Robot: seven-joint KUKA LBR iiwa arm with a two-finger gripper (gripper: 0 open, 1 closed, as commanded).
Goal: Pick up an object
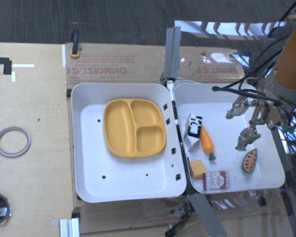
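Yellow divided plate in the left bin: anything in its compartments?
All three compartments of the yellow plate look bare. It lies flat in the left bin; whatever is beneath it is covered.

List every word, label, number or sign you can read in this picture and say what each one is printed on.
Cardboard sheet behind the bins: red printed lettering, appearing mirrored or upside down and too blurred to read with confidence.
Small red and white carton in the right bin: a printed front, too small to read.
Black and white item beside the toy carrot: markings, unreadable.
Nothing else bears legible text.
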